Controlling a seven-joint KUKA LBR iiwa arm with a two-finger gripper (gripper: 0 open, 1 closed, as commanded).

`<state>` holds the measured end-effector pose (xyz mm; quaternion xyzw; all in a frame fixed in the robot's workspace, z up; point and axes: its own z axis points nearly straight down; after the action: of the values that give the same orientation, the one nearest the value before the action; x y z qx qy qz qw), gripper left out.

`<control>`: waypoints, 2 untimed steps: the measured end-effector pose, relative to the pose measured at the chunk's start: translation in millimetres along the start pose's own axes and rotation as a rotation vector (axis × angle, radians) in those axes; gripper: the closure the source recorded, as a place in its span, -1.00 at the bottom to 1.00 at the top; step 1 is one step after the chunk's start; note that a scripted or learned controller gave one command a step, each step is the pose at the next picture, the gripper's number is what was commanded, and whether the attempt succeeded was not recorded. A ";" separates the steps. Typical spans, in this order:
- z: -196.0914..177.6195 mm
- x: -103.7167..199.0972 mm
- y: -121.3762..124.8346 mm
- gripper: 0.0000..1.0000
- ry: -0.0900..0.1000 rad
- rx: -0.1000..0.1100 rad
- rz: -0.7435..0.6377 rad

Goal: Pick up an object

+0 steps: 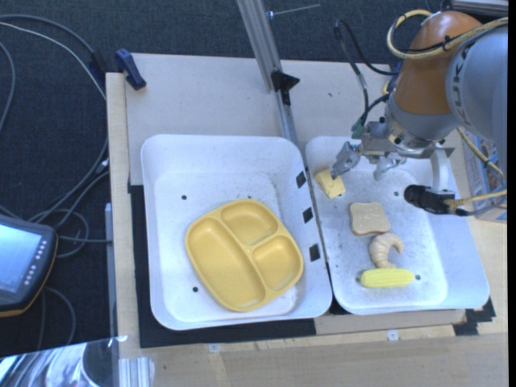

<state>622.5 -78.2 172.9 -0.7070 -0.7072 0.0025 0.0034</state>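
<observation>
from my screen the gripper [367,158] hung over the far end of the right bin [459,285], fingers spread apart with nothing between them. one finger [345,158] sat just above the yellow cheese wedge [330,184] by the bin's left wall. a slice of toast [369,217], a croissant [384,249] and a corn cob [387,278] lay in a row toward the near edge. the left bin [161,168] held a yellow divided plate [243,253].

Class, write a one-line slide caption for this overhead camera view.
Grey arm's gripper poised beside yellow cheese wedge; toast slice, croissant and corn cob share the right white bin.
</observation>
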 end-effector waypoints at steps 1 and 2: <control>63.9 0.0 -1.8 -1.00 0.000 0.001 0.000; 81.4 0.6 -2.2 -1.00 0.000 -0.003 0.000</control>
<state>619.6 -77.5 91.5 -0.7070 -0.7072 0.0015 0.0023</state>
